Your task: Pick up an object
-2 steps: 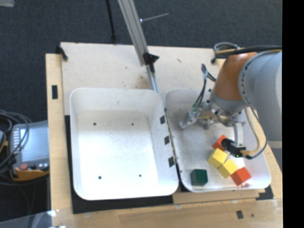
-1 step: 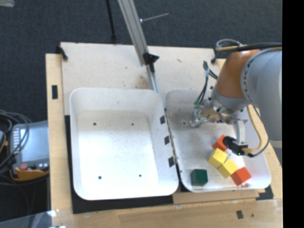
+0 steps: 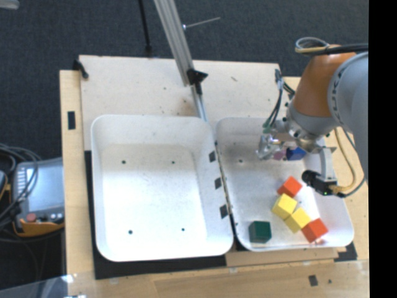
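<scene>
My robotics lab bench, seen from above.
Wooden bench [image 3: 173,79] on dark carpet [image 3: 62,23]; two white bins [image 3: 99,166]; aluminium camera mast [image 3: 173,33] at twelve o'clock; electronics box [image 3: 37,191] at nine.

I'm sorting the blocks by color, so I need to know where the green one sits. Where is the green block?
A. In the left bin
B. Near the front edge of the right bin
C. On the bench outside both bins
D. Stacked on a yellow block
B: the green block lies by itself on the floor of the right bin, near its front edge.
</scene>
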Controlling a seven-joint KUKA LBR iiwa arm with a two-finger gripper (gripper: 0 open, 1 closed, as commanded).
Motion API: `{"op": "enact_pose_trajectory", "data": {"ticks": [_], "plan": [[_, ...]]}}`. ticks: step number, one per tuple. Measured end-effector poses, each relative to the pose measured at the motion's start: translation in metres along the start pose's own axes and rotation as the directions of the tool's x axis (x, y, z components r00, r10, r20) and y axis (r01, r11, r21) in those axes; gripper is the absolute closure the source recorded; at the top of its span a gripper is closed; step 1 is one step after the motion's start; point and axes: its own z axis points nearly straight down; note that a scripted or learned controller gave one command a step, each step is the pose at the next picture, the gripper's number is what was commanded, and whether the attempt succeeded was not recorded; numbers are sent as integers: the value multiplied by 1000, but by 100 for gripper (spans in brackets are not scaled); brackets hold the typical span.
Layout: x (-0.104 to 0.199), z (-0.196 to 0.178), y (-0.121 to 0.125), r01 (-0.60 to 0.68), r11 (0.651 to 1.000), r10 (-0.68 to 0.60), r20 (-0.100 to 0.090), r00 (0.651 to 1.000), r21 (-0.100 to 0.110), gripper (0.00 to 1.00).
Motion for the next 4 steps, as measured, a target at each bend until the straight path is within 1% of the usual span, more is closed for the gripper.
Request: {"op": "enact_pose_trajectory", "data": {"ticks": [1, 2, 3, 4], "plan": [[-7, -48, -4, -1, 1000, 1, 1, 1000, -1, 100], [-4, -92, -2, 8, 1000, -8, 0, 1000, -2, 100], [54, -99, -3, 12, 1000, -12, -2, 1000, 3, 100], [106, -88, -19, 11, 1000, -11, -1, 1000, 6, 100]]}}
